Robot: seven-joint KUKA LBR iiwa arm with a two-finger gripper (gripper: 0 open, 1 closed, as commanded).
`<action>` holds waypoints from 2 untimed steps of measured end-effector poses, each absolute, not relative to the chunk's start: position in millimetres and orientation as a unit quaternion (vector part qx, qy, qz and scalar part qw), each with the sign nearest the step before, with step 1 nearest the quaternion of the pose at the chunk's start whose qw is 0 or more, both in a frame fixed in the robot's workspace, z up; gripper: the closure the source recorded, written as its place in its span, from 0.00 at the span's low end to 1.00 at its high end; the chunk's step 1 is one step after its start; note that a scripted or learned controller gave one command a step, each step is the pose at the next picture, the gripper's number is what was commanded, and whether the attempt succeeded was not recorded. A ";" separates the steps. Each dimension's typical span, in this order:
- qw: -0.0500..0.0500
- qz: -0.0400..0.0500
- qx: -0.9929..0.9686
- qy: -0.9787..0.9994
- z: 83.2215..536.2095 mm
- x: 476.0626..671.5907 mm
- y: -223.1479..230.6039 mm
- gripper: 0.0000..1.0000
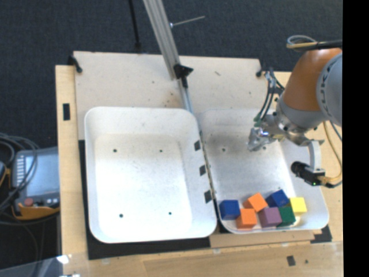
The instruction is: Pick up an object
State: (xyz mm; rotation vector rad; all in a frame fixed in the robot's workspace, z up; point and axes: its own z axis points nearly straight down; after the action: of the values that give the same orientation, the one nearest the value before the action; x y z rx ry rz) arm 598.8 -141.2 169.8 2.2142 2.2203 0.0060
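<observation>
Several small blocks lie bunched at the near end of the right bin [242, 160]: a blue one [229, 208], two orange ones [257, 201] [247, 217], a purple one [269, 216], a green one [287, 214], a darker blue one [278, 198] and a yellow one [298, 205]. My gripper [256, 140] hangs over the far right part of that bin, well away from the blocks. Nothing shows between its tips. The grey and orange arm [308, 91] comes in from the right.
The left bin [144, 172] stands beside the right one on the bench. A slanted metal pole [164, 36] rises from between the bins at the far side. A black cable connector [305, 173] hangs off the arm over the right bin's edge.
</observation>
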 end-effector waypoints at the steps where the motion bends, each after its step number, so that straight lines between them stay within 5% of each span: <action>1: 0.004 0.002 0.706 0.709 229.6 591.7 -142.9 1.00; 2: 0.003 0.002 0.705 0.709 275.8 598.9 -147.0 1.00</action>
State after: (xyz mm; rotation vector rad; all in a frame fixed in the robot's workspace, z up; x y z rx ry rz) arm 598.9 -147.0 275.8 2.2106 2.2229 0.0060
